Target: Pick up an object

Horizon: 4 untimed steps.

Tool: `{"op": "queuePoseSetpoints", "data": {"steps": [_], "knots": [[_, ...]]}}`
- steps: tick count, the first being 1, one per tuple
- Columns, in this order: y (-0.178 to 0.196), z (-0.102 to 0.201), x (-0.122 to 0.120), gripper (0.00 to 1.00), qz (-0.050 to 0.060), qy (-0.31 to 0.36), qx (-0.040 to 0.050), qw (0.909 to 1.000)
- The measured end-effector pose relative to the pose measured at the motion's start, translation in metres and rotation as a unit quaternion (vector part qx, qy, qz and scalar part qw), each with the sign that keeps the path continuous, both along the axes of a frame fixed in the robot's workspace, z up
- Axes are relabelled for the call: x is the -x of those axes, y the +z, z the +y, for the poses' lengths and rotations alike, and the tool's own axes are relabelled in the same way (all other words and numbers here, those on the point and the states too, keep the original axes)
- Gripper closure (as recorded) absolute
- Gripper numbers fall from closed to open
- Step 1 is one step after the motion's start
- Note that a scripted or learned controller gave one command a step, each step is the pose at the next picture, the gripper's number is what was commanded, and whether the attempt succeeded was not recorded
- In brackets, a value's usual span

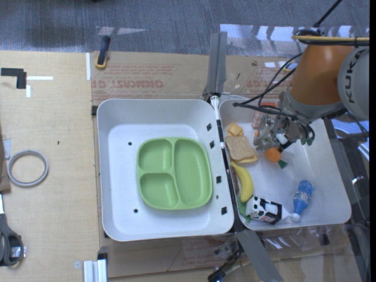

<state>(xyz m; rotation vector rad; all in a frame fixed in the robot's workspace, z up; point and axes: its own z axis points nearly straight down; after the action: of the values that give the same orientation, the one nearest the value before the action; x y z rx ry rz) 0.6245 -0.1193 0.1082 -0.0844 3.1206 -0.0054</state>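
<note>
Claw [275, 141] low in right white plastic bin [329, 175], finger opening impossible to tell. Small orange carrot-like toy [273, 154] just beside; risk: nudged aside, grasp missed.

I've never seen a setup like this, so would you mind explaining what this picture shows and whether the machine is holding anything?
This is one camera fixed above a bench, looking down at a slant. The grey and orange machine at the right is a robot arm; its gripper hangs low over the right bin. That bin holds a banana, a slice of toast, a blue bottle, a black and white carton and a small orange item just below the gripper. The left bin holds a green divided plate. I can't tell whether anything is grasped.
</note>
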Motion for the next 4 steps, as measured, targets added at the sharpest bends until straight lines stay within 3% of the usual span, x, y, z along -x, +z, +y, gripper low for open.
{"op": "queuePoseSetpoints", "data": {"steps": [1, 2, 3, 4], "knots": [[0.153, 0.003, -0.029, 1.0, 0.007, -0.047, -0.0021, 0.9989], [0.153, 0.003, -0.029, 0.0, 0.007, -0.047, -0.0021, 0.9989], [-0.007, 0.001, 0.017, 0.0, 0.009, -0.056, -0.0023, 0.9984], [-0.016, 0.001, 0.036, 0.0, 0.009, -0.094, -0.0027, 0.9956]]}}
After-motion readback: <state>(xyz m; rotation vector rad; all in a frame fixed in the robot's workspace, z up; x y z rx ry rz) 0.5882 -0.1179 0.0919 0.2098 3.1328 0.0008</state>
